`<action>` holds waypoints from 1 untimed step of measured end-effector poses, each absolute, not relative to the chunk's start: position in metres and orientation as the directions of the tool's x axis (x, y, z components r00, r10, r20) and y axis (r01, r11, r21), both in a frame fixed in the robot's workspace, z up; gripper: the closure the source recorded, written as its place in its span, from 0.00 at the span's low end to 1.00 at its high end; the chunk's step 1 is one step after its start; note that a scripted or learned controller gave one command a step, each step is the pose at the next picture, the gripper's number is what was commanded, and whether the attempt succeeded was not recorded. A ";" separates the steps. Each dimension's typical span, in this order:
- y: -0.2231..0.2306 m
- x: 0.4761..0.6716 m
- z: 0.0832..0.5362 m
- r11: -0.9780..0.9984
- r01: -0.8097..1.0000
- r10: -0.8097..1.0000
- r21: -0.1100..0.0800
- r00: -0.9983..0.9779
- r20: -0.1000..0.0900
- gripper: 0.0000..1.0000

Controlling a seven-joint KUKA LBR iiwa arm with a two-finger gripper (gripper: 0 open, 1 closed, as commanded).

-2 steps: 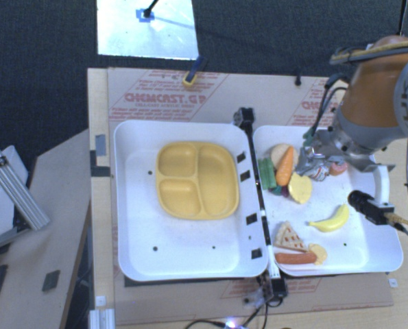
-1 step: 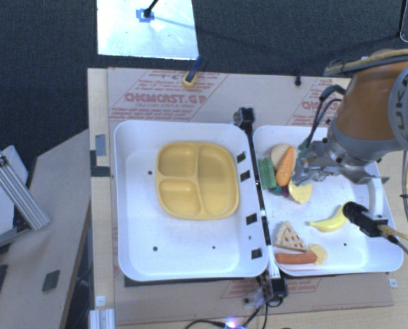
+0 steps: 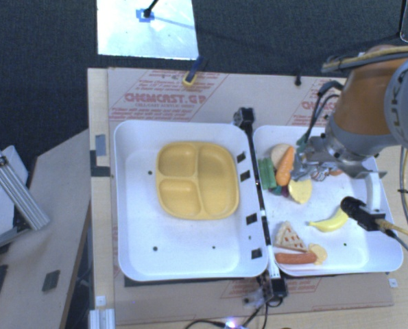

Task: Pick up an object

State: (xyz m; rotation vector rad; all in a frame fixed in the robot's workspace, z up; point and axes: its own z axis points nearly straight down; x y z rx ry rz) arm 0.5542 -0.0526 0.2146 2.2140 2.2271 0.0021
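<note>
Carrot: we see an orange carrot in the right bin, lying upright-slanted, just to the left of the fingers and seeming to touch them at its lower end.
Gripper: we see it low over the right bin, at the end of the grey arm with the orange band, which comes in from the right.
Fingers: we cannot tell how far they are open, because they are small and dark against the bin; we see nothing clearly between them.
Yellow slice: a pale yellow piece lies just below the fingers, close to the tips.
Green piece: a green vegetable lies left of the carrot, farther from the fingers, near the divider between the bins.
Round beige piece: it lies above the carrot top, up and left of the fingers.
Banana: it lies below and to the right of the fingers, well apart from them.
Pizza slice: it lies well below the fingers, in the lower part of the right bin.
Sausage: it lies under the pizza slice, the farthest food from the fingers.
Left bin: it is far left of the fingers and it holds a yellow divided plate.
Bench: both bins rest on it, side by side.
</note>
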 end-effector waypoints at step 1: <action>-0.050 0.550 0.235 0.006 1.000 1.000 0.004 -0.006 0.000 1.00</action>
